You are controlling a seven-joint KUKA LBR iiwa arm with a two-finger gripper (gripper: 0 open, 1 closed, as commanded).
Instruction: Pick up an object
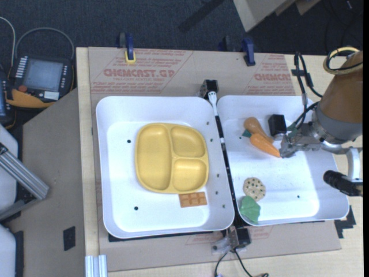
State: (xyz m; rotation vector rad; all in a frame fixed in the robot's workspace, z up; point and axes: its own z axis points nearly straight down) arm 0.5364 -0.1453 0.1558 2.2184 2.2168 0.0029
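Bench: cardboard sheet clamped over the top, two white bins side by side on it, dark carpet behind, a pendant with a screen [41, 77] off the left edge.

Left bin [115, 172]: yellow divided plate [172, 157] in the middle; brown waffle piece [192, 199] just beside the plate's near edge.

Right bin [300, 206]: carrot [260, 138] toward the far left corner, lying at a slant, leaf end toward the far-left, tip toward the arm. Small black block [277, 123] just beyond it. Cookie [253, 187] and a green piece [250, 209] near the near left corner, cookie touching or just over the green piece.

Arm enters from the right. Gripper [286, 149] sits low at the carrot's tip end, touching or very near it. Cannot tell from this angle how the pincer is set, nor whether the carrot is between anything.

Judgement: step in hand is the approach and grasp on the carrot. The contact point looks too near the tapered tip; a close there would likely squirt it out. Better to shift along the body toward the thick middle, align the closing direction across the carrot's long axis, and go down until near the bin floor before closing. Watch the black block on the far side. Lift slowly and straight.
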